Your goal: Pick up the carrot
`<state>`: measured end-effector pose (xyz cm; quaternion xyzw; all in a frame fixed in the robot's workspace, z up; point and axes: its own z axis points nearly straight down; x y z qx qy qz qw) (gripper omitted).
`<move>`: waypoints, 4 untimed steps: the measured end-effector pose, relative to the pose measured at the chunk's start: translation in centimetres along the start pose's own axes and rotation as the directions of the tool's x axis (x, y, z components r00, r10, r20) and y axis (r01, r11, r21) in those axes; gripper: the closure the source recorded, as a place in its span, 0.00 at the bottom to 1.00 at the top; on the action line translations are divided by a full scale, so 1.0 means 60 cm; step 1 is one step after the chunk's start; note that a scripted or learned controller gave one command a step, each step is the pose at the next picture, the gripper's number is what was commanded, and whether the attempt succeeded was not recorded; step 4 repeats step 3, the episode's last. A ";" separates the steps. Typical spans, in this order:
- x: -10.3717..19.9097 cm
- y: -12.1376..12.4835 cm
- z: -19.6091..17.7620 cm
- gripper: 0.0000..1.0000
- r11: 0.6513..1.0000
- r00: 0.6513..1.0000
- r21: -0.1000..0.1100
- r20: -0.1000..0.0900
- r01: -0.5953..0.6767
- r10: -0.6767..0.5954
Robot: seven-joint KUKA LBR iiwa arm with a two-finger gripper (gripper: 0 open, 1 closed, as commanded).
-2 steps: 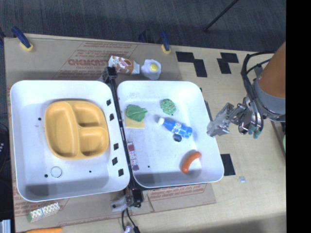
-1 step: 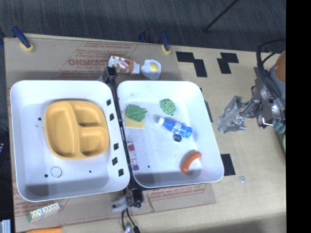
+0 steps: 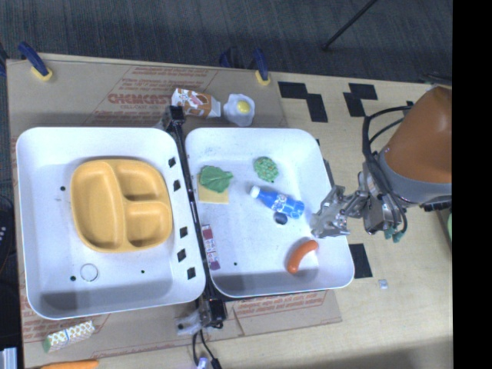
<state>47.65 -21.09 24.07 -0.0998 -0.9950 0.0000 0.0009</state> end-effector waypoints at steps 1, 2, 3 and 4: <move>-0.001 0.000 -0.124 1.00 0.934 0.934 0.003 0.004 0.356 -0.356; -0.009 0.002 0.059 1.00 0.897 0.897 -0.002 -0.001 0.443 -0.443; -0.021 0.006 -0.118 1.00 0.796 0.795 0.003 0.003 0.606 -0.606; -0.021 0.006 -0.118 1.00 0.796 0.795 0.003 0.003 0.606 -0.606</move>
